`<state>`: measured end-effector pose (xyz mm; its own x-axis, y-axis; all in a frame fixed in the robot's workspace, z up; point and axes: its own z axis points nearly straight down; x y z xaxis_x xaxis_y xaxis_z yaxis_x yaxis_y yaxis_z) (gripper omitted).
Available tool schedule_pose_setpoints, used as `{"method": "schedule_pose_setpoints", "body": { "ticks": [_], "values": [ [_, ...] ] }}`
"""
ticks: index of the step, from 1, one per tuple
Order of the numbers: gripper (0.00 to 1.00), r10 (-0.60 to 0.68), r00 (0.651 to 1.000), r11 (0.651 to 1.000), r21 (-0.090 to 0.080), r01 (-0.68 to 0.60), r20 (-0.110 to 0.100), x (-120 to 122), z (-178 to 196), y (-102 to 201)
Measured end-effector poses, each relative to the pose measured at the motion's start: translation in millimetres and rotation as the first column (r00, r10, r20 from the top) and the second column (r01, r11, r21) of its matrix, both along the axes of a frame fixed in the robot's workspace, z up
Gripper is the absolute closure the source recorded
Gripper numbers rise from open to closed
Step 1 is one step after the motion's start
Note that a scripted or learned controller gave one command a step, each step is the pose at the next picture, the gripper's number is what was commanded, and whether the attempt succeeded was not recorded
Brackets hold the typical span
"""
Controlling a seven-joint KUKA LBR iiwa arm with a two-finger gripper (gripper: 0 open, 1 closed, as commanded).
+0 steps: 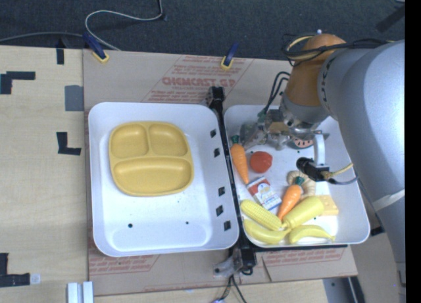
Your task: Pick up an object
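Gripper sits low at the back of your right bin; can't tell whether it grips anything. Red tomato lies just in front of it, a carrot beside that. Corn and bananas fill the front. Yellow divided plate lies in the left bin.

A light wooden bench carries a flat sheet of brown printed cardboard. On the cardboard sit two shallow white plastic bins side by side, the left bin and the right bin, touching along their inner edges. Black tape marks lie on the bench's left part.
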<state>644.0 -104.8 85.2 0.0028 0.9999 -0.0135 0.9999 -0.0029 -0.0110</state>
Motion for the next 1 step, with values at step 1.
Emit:
{"method": "schedule_pose_setpoints", "body": {
  "ticks": [1],
  "values": [
    [0.00, 0.001, 1.000, 1.000, 0.001, -0.001, -0.007, 1.8, -0.2, 0.2]
  ]
}}
